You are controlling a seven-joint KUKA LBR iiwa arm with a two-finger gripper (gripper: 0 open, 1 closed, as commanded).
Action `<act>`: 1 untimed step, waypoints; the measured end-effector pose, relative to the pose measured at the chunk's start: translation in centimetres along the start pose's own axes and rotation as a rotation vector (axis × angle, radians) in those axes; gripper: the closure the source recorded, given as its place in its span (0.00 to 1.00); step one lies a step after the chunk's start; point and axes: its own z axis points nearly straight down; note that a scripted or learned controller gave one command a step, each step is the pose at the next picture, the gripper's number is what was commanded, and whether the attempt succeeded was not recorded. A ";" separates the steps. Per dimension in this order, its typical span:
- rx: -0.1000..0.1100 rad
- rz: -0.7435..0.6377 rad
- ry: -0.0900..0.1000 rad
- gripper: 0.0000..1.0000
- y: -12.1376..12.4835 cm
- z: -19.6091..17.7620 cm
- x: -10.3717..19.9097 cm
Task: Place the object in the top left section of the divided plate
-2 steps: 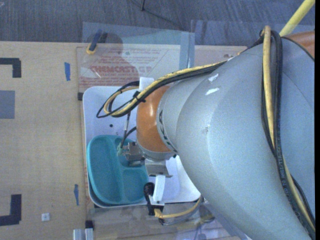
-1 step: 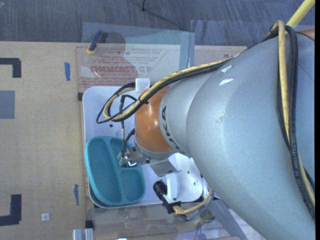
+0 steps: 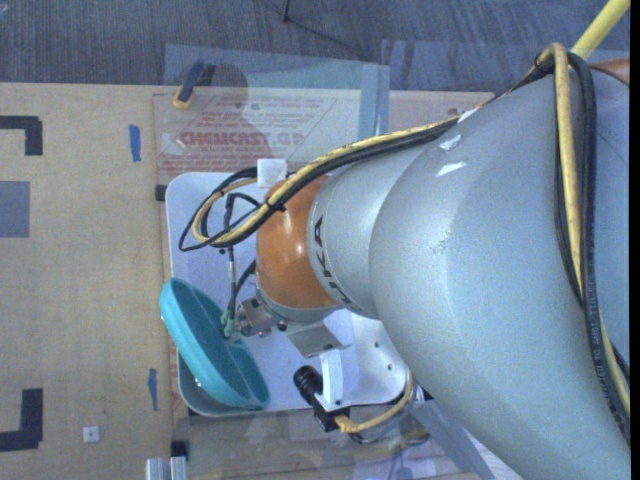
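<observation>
A teal plate (image 3: 207,353) stands tilted on edge at the front left corner of the white bin (image 3: 192,206), its rim reaching past the bin's left wall. Its dividers are hard to make out from this angle. My gripper (image 3: 240,320) hangs below the orange band (image 3: 288,253), right against the plate's upper right rim. The wrist and the plate hide most of it. The grey arm covers the middle and right of the view, hiding the rest of the bin. I see no separate object to place.
Yellow and black cables (image 3: 215,218) loop over the bin's back left part. A clear sheet with red lettering (image 3: 250,133) lies behind the bin. The tan bench (image 3: 80,268) at left bears blue tape strips and black corner marks.
</observation>
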 end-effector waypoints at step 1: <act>-0.002 -0.067 0.000 0.00 -0.1 -0.1 0.0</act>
